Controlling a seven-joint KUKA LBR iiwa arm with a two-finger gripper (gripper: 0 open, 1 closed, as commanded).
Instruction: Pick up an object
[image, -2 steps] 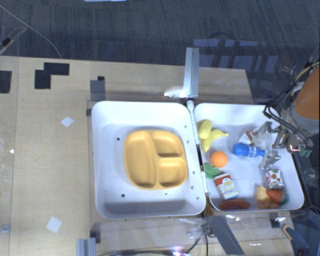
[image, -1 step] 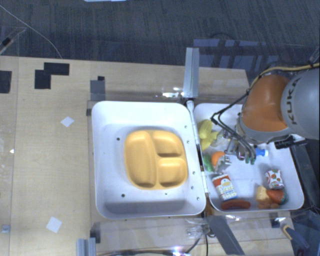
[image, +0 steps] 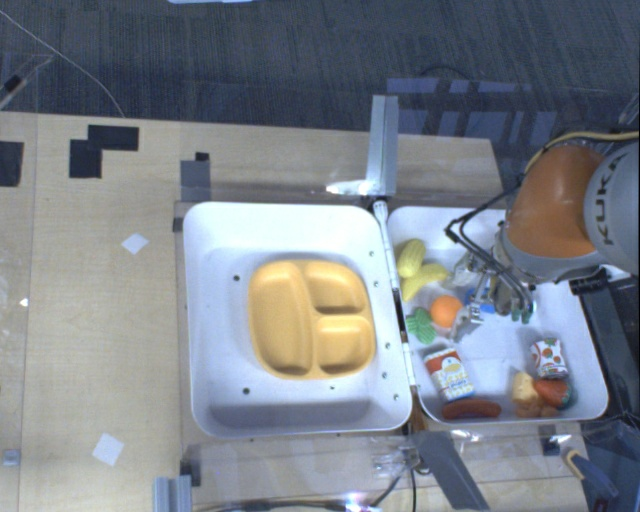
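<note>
Looking down from the camera view, we are seeing the arm (image: 565, 205) reaching in from the right, its orange band sitting above the right bin (image: 590, 345). The hand (image: 480, 300) is hanging low over the middle of that bin, just beside an orange ball (image: 446, 309); whether it is released or clenched we cannot tell. Around it, toy foods are lying in the bin: a yellow corn cob (image: 411, 256) and a banana (image: 430, 275) toward the far left corner, a green piece (image: 419, 325) against the left wall, a small carton (image: 450, 373) and a red sausage (image: 471, 408) near the front, and a strawberry-printed box (image: 549, 357) at the right. In the left bin (image: 215, 300), a yellow divided tray (image: 310, 317) is resting in the middle. Both bins are sitting on the wooden worktop (image: 90, 330).
</note>
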